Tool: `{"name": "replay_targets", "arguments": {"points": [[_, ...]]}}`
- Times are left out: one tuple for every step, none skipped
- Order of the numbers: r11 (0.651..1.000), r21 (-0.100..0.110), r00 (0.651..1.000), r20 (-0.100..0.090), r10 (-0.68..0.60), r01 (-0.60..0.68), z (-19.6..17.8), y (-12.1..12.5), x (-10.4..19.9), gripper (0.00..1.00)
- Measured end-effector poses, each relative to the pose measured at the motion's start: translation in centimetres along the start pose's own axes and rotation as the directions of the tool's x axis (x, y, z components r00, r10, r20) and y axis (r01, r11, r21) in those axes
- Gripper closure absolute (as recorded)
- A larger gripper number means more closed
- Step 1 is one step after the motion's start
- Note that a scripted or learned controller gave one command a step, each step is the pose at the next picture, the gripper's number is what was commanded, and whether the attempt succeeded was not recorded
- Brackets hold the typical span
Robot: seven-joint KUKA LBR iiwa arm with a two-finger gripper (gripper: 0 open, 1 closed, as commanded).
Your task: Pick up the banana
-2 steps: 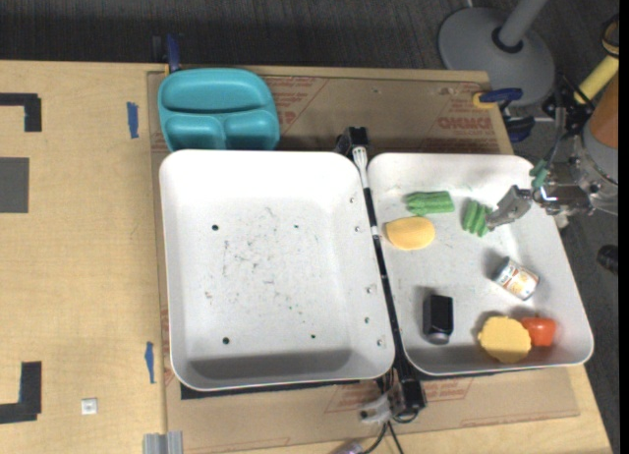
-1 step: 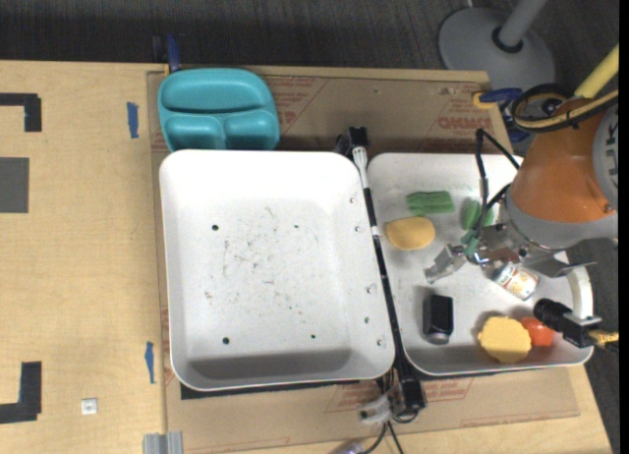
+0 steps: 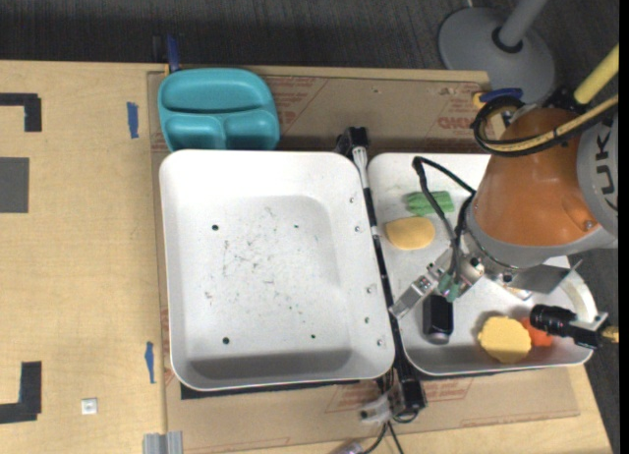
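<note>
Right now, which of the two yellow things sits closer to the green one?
The paler yellow piece at the right bin's upper part, just below the green item; the brighter one lies near the bottom edge.

From my feed I see two bins side by side on the worktop, the left bin and the right bin touching along their inner rims. A divided tray sits just behind the left bin. In the right bin, a rounded piece lies toward the back with a flat item behind it, a chunky piece sits near the front rim, and the arm hangs over that bin's right part.
</note>
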State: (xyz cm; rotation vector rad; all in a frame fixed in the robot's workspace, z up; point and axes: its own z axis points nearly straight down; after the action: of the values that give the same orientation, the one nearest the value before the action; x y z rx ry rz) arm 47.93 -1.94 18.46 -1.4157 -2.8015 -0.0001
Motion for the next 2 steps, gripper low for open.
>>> {"name": "replay_targets", "arguments": {"points": [[0.998,-0.002,0.998,0.003,-0.068,0.068,0.0,4.2,5.7,0.00],[0.936,0.001,0.936,0.000,-0.352,0.352,3.8,7.0,9.5,0.00]]}}
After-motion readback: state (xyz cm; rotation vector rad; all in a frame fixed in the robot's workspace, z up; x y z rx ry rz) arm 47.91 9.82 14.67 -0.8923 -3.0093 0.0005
